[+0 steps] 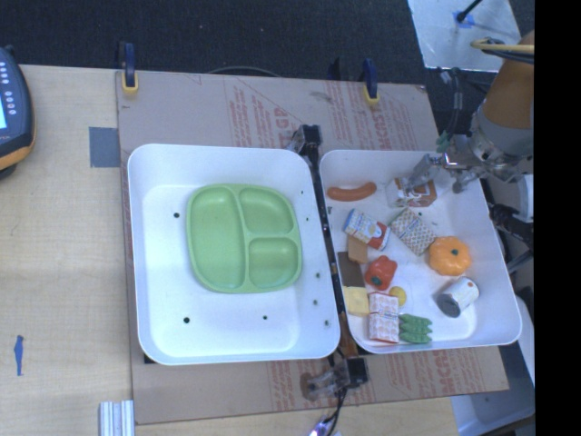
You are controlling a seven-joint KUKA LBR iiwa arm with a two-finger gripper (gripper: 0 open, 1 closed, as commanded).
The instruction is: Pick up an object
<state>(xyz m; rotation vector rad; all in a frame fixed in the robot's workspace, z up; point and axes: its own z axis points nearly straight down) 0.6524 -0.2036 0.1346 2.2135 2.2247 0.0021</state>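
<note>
The right bin [490,243] holds several toy foods: a sausage [351,191], a blue and red carton [366,229], a checkered packet [413,232], an orange pumpkin [449,255], a red pepper [381,272], a yellow wedge [357,300], a red and white box [383,317], green pods [416,329] and a small can [457,295]. My gripper [425,178] reaches in from the right over the bin's far part. It hangs right at a small brown and white piece [414,192]. Whether it touches that piece is unclear.
The left bin [154,243] carries a green divided plate [243,237]. A black post [311,137] stands between the bins at the far edge. Clamps [130,66] pin the cardboard sheet. A yellow and black device [11,107] lies at the far left.
</note>
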